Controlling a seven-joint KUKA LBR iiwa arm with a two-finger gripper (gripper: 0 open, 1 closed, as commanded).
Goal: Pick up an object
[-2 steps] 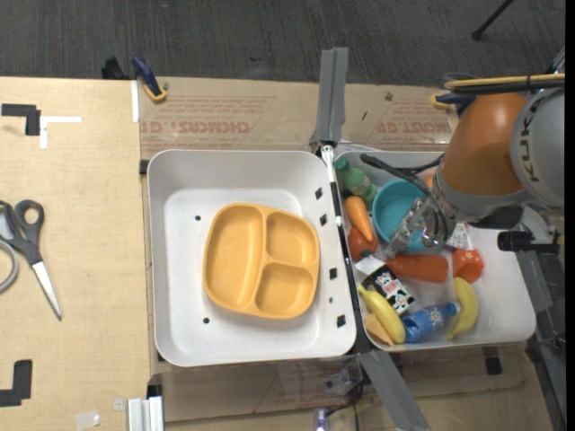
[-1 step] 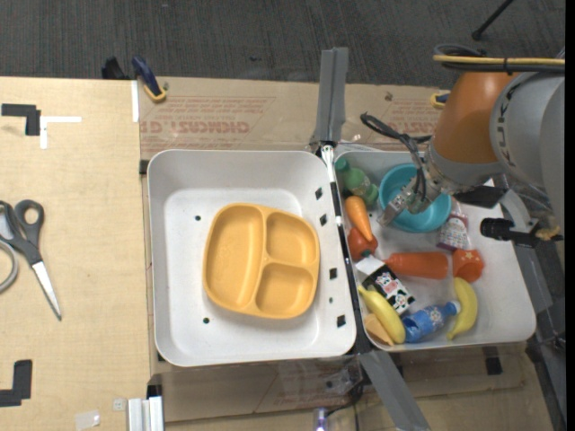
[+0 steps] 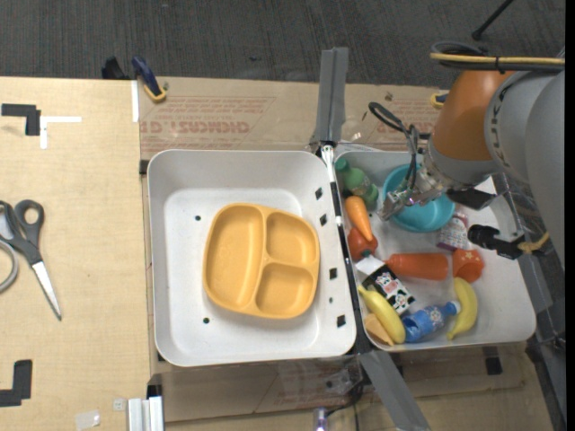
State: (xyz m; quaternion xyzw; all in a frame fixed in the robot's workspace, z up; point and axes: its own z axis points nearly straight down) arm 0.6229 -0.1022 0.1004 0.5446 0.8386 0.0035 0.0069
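The right bin (image 3: 514, 323) holds several toy items. Among them are a teal bowl (image 3: 433, 212), an orange carrot (image 3: 358, 217), a green item (image 3: 358, 180), an orange bottle lying on its side (image 3: 420, 266), two yellow bananas (image 3: 464, 308) (image 3: 380, 315), a blue bottle (image 3: 431, 321) and a black-and-white carton (image 3: 393, 289). My gripper (image 3: 409, 196) is lowered at the teal bowl's left rim, beneath the orange wrist band. Its tips are partly hidden against the bowl. No item is visibly lifted.
A yellow divided plate (image 3: 262, 261) lies in the left bin (image 3: 171, 268). Grey scissors (image 3: 31, 250) rest on the bench at far left. A grey divider bar (image 3: 331, 97) runs between the bins at the back. The arm covers the right bin's far right corner.
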